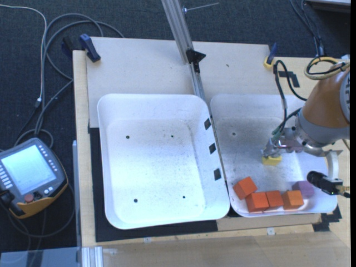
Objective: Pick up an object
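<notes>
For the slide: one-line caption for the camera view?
Gripper above a yellow block in the right bin; orange blocks along its near edge.

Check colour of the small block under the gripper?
Yellow block, below the gripper, camera view.

A teach pendant [29, 174] lies left of the bench [139, 65].

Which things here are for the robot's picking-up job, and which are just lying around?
For the job:
gripper
yellow block at the gripper
orange blocks
purple block
right bin

Just lying about:
left bin
teach pendant
blue clamp
cables
</notes>
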`<move>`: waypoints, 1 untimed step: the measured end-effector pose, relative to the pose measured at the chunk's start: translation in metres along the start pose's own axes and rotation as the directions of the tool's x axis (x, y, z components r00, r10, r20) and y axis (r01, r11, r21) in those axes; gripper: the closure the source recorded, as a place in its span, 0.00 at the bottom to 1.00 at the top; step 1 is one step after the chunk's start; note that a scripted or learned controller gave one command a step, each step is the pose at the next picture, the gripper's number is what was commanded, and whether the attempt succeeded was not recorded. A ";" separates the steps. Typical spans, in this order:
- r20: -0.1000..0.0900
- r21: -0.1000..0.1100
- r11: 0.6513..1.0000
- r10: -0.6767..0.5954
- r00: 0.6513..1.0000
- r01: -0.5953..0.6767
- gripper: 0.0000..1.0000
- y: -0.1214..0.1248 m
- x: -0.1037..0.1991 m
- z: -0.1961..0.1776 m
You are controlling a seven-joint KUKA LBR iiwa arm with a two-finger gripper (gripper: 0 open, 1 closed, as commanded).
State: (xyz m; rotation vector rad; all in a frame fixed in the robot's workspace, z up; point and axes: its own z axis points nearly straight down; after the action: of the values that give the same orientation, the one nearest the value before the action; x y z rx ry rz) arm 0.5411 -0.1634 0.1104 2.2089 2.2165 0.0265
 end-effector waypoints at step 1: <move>0.003 -0.005 1.000 -0.002 1.000 0.002 0.00 0.001 0.001 0.000</move>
State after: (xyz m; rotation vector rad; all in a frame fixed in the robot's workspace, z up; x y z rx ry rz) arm 0.5421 -0.1620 0.1109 2.2025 2.2147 0.0292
